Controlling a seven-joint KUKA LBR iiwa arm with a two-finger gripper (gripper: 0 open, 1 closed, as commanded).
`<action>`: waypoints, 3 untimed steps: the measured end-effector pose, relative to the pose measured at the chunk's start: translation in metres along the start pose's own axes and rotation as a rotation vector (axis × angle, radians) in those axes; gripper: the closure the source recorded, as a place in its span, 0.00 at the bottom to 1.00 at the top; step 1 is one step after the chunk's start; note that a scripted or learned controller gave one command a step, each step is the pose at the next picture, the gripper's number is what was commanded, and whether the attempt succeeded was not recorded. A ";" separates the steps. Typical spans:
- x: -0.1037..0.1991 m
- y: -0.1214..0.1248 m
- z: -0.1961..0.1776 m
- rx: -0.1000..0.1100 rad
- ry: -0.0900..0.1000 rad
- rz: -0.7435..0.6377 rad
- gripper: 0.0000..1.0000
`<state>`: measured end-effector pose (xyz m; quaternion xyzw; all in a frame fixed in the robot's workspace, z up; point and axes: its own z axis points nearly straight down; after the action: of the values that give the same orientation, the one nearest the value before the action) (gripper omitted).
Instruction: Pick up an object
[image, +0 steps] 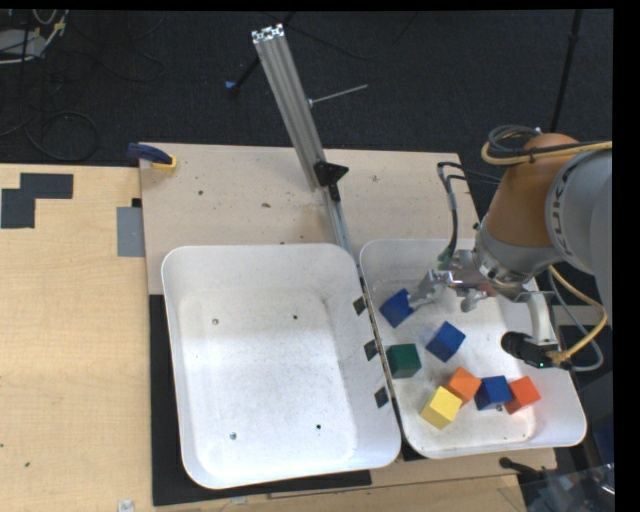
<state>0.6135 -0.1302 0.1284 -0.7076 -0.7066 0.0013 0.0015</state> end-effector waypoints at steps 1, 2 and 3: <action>-0.003 0.006 0.006 -0.023 -0.007 0.001 0.00; -0.005 0.004 -0.001 -0.020 -0.007 0.007 1.00; -0.002 -0.004 -0.057 -0.006 0.000 0.002 1.00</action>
<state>0.6097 -0.1322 0.1850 -0.7082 -0.7060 -0.0007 -0.0007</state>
